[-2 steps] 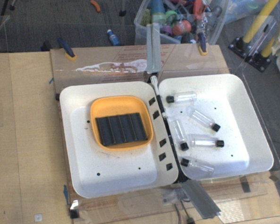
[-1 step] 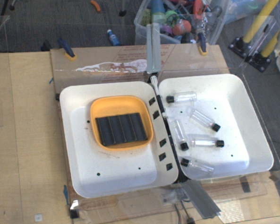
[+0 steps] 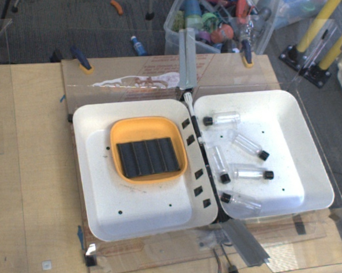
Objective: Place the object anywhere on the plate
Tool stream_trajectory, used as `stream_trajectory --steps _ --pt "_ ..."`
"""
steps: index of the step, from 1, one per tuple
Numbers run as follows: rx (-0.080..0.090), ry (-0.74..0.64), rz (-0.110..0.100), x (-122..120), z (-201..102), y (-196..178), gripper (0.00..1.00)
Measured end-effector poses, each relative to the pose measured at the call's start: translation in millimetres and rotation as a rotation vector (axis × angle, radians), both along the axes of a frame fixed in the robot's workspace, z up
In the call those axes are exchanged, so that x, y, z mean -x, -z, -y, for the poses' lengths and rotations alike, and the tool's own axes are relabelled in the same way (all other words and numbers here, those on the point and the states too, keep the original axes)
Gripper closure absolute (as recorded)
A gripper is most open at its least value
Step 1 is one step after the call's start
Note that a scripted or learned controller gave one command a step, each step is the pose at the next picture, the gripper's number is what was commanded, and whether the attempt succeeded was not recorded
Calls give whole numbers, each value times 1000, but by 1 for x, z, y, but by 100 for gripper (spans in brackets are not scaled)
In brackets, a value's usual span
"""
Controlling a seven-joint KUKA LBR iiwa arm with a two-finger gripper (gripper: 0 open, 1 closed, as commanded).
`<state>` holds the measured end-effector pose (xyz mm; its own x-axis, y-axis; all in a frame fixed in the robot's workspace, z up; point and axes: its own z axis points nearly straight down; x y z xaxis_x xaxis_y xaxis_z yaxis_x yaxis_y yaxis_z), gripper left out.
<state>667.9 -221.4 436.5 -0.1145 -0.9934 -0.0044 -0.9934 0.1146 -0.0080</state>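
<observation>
You've got two shallow white plastic bins, left [image 3: 100,212] and right [image 3: 313,188], smooth with a dull sheen. The orange squarish plastic plate [image 3: 120,130] looks smooth and semi-glossy; the dark ribbed insert [image 3: 148,157] on it reads matt, maybe rubber or foam, you can't tell. Five clear tubes with black caps [image 3: 251,173] look like glossy see-through plastic or glass. The pale wood-look worktop [image 3: 28,170] is matt and smooth. Brown cardboard sheet [image 3: 126,72] behind the bins is matt, scuffed with whitish marks.
</observation>
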Motion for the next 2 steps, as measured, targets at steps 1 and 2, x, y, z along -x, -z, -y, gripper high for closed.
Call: stream_trajectory --steps 1,2 --pt "2 -399 0 0 0 0 100" --pt "3 -701 0 0 -8 1 100"
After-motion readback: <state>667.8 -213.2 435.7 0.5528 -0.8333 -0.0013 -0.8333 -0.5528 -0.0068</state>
